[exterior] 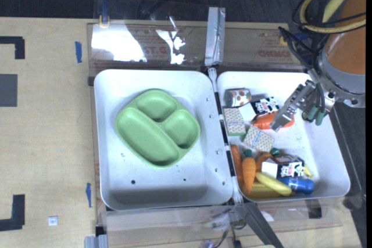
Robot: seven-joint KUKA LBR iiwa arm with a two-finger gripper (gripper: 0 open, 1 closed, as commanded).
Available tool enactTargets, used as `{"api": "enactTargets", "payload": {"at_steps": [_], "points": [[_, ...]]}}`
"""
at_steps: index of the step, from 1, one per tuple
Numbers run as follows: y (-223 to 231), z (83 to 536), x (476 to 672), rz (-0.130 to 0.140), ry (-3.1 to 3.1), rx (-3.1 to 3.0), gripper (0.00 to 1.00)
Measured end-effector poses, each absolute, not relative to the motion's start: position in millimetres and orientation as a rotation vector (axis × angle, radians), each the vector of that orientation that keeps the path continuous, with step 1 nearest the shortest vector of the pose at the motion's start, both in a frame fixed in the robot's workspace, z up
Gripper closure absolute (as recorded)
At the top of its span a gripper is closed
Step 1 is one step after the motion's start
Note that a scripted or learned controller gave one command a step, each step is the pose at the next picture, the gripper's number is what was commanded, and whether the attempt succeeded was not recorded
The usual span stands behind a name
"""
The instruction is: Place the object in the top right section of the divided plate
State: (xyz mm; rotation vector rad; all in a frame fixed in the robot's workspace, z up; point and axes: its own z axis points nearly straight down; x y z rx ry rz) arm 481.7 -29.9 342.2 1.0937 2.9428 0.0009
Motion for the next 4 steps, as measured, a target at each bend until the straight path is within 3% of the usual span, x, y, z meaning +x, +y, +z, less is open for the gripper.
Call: {"api": "enactTargets", "payload": {"at_steps": [1, 2, 3, 4], "points": [[34.4, 199.4, 480.8, 0.001, 3.031, 0.833, 1.00], [20.9, 182.7, 479.9, 0.000, 3.060, 0.727, 1.00], [33.6, 183.1, 480.5, 0.003, 3.118, -0.384, 1.00], [17.6, 200.0, 503.4, 0.003, 3.134, -0.141, 1.00]]}}
